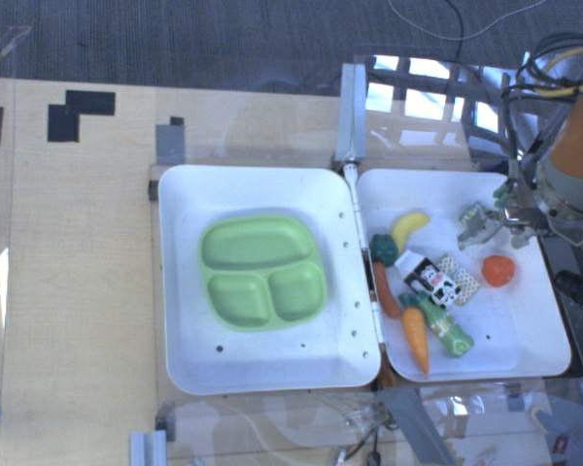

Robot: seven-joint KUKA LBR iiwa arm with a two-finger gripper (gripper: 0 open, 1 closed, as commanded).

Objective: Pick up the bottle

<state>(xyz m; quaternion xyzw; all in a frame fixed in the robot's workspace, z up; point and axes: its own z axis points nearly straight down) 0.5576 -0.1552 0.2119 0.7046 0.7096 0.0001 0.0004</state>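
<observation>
i'm watching the gripper (478, 223) hovering with fingers parted and holding nothing at two o'clock in the right bin (539, 352), while the green bottle (445, 326) is lying at six o'clock beside the carrot (416, 336), looking light, rigid, slick, best pinched mid-body.

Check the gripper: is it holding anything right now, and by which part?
Nothing is held. The gripper hangs open over the right bin, nothing between its fingers. The green bottle lies on the bin floor beside the carrot, well apart from it.
</observation>
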